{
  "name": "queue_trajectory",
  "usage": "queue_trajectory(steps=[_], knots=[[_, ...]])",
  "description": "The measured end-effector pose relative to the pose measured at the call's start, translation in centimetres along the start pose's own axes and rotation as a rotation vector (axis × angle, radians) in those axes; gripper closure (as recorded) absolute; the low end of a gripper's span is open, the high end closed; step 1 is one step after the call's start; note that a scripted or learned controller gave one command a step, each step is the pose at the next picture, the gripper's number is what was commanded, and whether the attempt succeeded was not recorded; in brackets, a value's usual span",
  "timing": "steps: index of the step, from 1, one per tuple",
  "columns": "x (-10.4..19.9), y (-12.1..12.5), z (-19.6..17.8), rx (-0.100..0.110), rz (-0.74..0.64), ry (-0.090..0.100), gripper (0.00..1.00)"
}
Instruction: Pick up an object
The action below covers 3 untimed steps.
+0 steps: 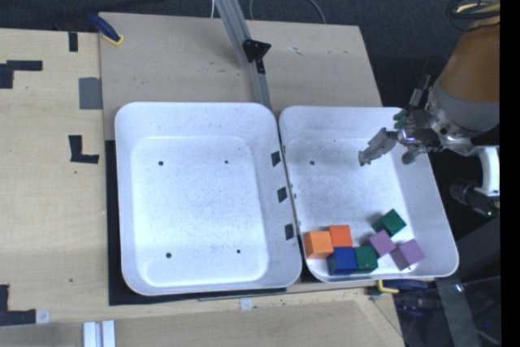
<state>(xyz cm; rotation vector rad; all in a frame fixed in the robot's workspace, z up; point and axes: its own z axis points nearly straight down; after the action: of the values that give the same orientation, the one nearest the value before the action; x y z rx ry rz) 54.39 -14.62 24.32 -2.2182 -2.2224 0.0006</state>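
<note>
Your end effector (390,149) hangs with fingers spread and nothing between them, well above the blocks (361,248) crowded in the right bin's (325,134) near corner, so a descent could wedge between neighbours.

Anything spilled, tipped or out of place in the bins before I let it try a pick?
Nothing spilled. The blocks are all bunched in the right bin's near corner, several touching. The gripper is above that bin, away from them.

Arm: we see it reaching in from the right, orange band uppermost.
Gripper (388,147): angled down-left, nothing between our fingers.
</note>
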Motion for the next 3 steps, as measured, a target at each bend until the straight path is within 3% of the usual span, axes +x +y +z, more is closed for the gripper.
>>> queue_trajectory(steps=[1, 2, 3], knots=[[-3.9, -6.2, -18.6, -0.010, 0.003, -0.005, 0.00], [-4.0, -1.0, -14.0, 0.003, 0.000, -0.001, 0.00], [-1.0, 0.3, -11.9, 0.001, -0.001, -0.001, 0.00]])
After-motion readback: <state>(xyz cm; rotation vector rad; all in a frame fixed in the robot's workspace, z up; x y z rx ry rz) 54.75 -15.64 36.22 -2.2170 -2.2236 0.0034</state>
